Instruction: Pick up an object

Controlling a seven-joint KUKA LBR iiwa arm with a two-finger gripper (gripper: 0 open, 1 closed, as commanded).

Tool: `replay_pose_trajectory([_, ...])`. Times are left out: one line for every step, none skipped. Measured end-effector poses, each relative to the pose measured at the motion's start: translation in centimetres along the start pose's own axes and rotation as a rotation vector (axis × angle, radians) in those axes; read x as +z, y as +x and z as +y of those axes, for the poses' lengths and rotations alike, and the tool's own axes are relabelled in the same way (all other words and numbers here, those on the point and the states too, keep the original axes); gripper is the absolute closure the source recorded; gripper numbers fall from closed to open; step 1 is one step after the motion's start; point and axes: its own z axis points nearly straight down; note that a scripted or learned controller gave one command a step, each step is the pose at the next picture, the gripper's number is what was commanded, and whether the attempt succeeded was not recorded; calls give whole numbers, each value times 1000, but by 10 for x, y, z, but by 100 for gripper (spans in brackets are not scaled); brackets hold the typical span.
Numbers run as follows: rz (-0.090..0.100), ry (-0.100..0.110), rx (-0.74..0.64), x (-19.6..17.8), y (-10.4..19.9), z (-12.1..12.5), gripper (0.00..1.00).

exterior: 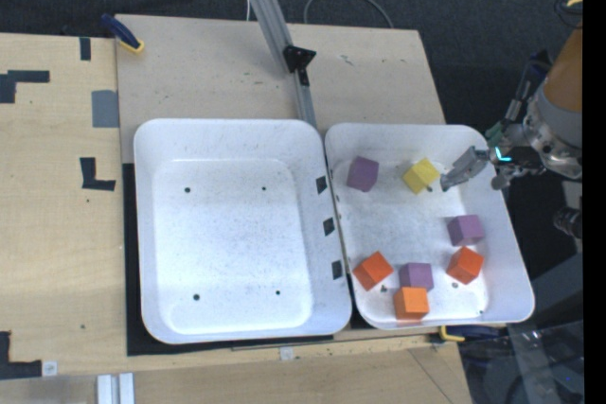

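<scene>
Camera view: gripper [457, 173] sits low in right bin [511, 246], fingers apart, gripping nothing, tips just right of yellow block [421, 175]. Purple block [362, 172] further left; 3 orange + 2 purple blocks along near side.

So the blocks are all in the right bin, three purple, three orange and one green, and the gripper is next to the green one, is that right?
Not quite: the camera view shows no green block. The seventh block is yellow, lying in the right bin with three purple and three orange blocks. The gripper is beside that yellow block.
</scene>
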Motion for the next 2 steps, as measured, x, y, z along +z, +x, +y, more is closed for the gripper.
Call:
replay_pose_trajectory([-1, -5, -1, -2, 0, 1, 0])
replay_pose_trajectory([0, 2, -1, 57, 10, 2, 0])
